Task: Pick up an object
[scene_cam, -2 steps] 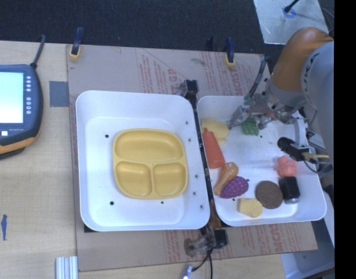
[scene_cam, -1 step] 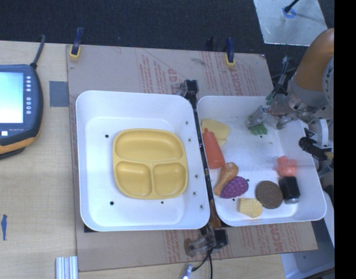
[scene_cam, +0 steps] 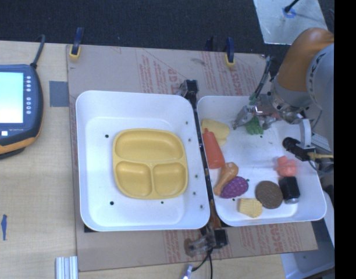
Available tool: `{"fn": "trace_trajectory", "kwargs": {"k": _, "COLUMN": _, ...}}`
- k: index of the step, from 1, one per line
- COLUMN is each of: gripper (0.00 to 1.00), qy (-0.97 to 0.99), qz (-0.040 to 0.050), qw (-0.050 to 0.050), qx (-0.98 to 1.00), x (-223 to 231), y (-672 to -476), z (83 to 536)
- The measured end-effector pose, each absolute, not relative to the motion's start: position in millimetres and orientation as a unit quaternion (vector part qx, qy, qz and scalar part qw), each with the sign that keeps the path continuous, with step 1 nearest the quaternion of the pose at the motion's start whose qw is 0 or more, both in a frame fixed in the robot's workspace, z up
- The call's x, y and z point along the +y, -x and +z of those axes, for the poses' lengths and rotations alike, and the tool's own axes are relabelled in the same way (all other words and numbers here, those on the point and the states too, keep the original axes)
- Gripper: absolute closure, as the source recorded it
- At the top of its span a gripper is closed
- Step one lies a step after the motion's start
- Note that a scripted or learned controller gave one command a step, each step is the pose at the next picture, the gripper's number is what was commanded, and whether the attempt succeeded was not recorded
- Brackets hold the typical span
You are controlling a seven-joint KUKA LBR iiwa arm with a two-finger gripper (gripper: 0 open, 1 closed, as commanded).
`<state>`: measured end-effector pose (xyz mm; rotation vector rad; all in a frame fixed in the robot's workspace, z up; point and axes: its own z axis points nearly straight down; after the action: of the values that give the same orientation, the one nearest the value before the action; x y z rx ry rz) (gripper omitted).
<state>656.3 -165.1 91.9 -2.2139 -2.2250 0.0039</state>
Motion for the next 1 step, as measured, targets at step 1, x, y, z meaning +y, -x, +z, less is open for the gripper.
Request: {"fn": "trace_trajectory", "kwargs": {"k": 1, "gripper": 0.00, "qy": 0.706, "qz": 0.0003, "qw": 0.000, "qx": -0.708, "x": -202.1, "y": -656.5, "z": 92.4}}
